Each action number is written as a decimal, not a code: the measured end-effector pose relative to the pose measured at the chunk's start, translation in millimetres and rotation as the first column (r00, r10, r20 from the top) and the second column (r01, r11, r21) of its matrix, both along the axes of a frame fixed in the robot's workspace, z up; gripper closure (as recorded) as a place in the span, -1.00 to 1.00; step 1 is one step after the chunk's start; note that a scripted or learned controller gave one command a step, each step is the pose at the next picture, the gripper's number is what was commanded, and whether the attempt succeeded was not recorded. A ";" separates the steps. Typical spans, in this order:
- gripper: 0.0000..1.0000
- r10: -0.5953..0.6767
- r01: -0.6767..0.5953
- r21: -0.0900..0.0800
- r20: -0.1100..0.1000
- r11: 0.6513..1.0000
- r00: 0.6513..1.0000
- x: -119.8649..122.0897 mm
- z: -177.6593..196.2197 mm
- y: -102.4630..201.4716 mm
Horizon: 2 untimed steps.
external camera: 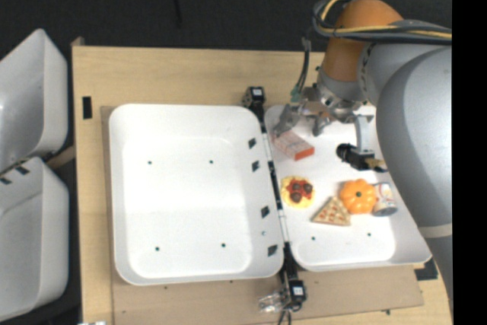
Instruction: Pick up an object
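The gripper is hanging over the far end of the right bin, fingers spread apart with nothing between them. The box, white with an orange end, is lying just below the fingertips; whether they are touching it cannot be told. Nearer than the box, the yellow disc is sitting by the bin's left wall. To the disc's right, the wedge and pumpkin are lying side by side.

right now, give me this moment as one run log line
gripper: low over back of right bin, above pink-and-orange block | grasp: not visible | nearby: pumpkin, pizza slice, yellow tart | left bin: no arm
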<state>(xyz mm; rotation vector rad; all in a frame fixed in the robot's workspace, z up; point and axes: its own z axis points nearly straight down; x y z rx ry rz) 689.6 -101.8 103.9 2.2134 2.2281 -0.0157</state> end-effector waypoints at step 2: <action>1.00 -0.015 0.015 0.002 0.003 1.000 1.000 -70.0 -3.0 -89.5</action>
